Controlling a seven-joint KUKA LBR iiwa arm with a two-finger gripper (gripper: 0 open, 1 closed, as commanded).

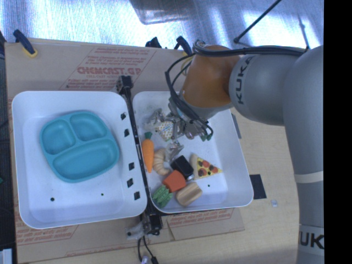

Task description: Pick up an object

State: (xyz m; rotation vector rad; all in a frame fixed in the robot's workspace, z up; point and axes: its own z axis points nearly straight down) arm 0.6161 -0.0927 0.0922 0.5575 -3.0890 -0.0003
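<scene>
Several toy foods (177, 172) below claw (177, 140)

Surface (49, 65) is tan cardboard w/ red printed lettering, laid flat under the bins. Blue-handled clamp w/ yellow tip (25, 43) at its upper left corner; two more dark clamps (168, 43) along the back edge near centre. Beyond the back edge, floor (82, 10) looks blue-grey, streaked w/ bright glare from overhead light. A thin dark rod (267, 12) runs diagonally at upper right. Small black patch (257, 186) on the surface at right.
</scene>
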